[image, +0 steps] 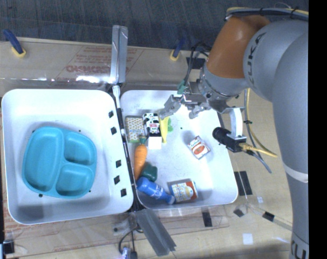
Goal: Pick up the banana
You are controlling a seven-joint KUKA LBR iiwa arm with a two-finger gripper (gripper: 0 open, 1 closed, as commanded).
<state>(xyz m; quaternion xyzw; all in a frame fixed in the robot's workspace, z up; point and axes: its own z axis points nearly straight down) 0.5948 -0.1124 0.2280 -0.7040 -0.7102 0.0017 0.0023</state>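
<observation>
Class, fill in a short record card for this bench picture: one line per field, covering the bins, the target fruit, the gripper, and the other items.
left bin: holds a blue divided plastic plate
right bin: holds the small items
target: yellow banana, near the bin's upper left
gripper: above the banana, not holding it
beside banana: black-and-white carton
other items: orange carrot, blue bottle, red-labelled tin, small red-and-white packet

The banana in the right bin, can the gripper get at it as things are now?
Probably yes. The gripper hangs just beside the banana, whose top is uncovered. The cow-patterned carton pressing against its left side may hinder a clean grasp.
</observation>
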